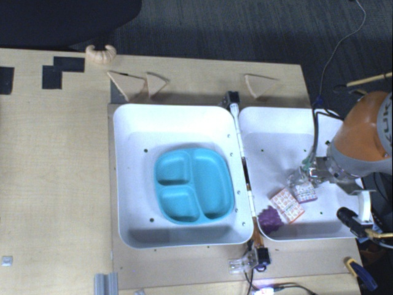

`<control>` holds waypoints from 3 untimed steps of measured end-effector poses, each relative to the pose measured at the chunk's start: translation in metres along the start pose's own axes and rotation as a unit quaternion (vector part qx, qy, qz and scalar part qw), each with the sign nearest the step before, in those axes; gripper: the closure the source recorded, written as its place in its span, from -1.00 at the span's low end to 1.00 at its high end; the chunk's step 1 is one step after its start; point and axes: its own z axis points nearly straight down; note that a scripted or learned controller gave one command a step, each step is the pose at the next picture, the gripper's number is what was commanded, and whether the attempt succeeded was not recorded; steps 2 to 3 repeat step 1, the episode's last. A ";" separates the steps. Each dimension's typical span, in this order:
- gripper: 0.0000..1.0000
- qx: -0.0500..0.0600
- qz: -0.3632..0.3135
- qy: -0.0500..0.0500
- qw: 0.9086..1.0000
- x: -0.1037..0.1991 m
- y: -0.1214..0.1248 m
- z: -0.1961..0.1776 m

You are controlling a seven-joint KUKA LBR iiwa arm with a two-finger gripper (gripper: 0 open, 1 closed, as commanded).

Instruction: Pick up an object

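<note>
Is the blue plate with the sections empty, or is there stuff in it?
Empty. The blue plate lies flat in the left bin, and all three sections show only bare blue.

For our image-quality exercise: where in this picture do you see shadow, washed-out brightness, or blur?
In the camera view, a soft shadow borders the blue divided tray; the right bin is washed out to near-featureless white; the hand and the patterned packets look blurred, their fine detail unreadable.
</note>
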 end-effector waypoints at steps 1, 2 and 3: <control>1.00 0.006 -0.001 0.002 1.000 0.070 -0.033 -0.108; 1.00 0.006 -0.001 0.002 1.000 0.070 -0.033 -0.108; 1.00 0.006 -0.001 0.002 1.000 0.070 -0.033 -0.108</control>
